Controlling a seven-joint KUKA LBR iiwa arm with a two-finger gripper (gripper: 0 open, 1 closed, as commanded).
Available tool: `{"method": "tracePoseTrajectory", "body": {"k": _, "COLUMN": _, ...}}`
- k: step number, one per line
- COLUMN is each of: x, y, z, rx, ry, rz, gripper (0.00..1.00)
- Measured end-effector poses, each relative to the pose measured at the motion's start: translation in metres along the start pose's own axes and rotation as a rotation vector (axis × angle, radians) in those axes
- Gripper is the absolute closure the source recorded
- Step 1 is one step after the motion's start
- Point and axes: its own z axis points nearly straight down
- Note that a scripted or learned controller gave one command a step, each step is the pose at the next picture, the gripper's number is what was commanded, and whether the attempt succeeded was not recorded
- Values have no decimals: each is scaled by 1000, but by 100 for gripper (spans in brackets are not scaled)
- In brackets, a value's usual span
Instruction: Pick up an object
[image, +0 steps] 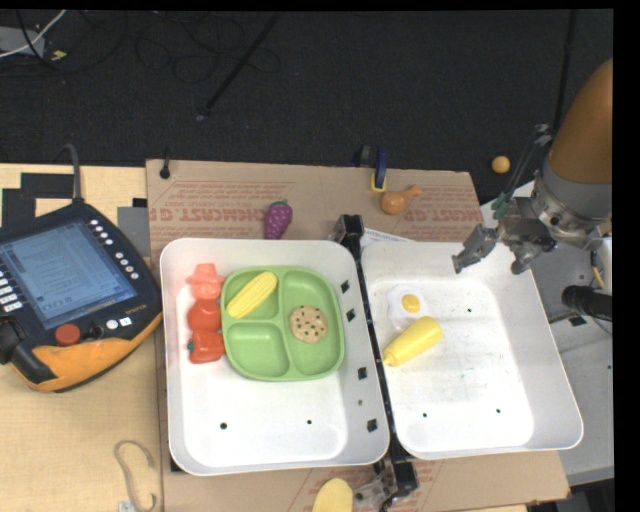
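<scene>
- The tool hung above the far right corner of the right bin, and its 2 fingers were spread wide with nothing between them.
- The arm reached in from the right, with its orange band up high.
- It looked like the first step of the job: the tool was getting into place and had not gone down for a grab yet.
- In the right bin lay a yellow bottle toy, tipped on its side near the left wall of that bin.
- Just beside it, a bit farther back, sat a fried egg toy, touching or nearly touching the bottle.
- These 2 toys were the closest things to the tool, so 1 of them was likely the pick.
- The left bin held a green plate with a corn toy and a cookie in 2 of its parts.
- A red toy lay just beside the plate, on its left.
- Next, the tool would need to slide left and toward the front, line up over the bottle, go down, and then close.
- The bottle looked round and smooth, so it could roll or slip out.
- The egg looked flat, so it might be hard to get fingers under.
</scene>
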Motion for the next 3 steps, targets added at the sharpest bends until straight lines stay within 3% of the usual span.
{"method": "tracePoseTrajectory", "body": {"k": 1, "x": 0, "y": 2, "z": -8, "rx": -13, "ry": -2, "rz": -2, "gripper": 0}}
{"method": "tracePoseTrajectory", "body": {"k": 3, "x": 6, "y": -13, "z": 99, "rx": -6, "ry": 0, "rz": -3, "gripper": 0}}
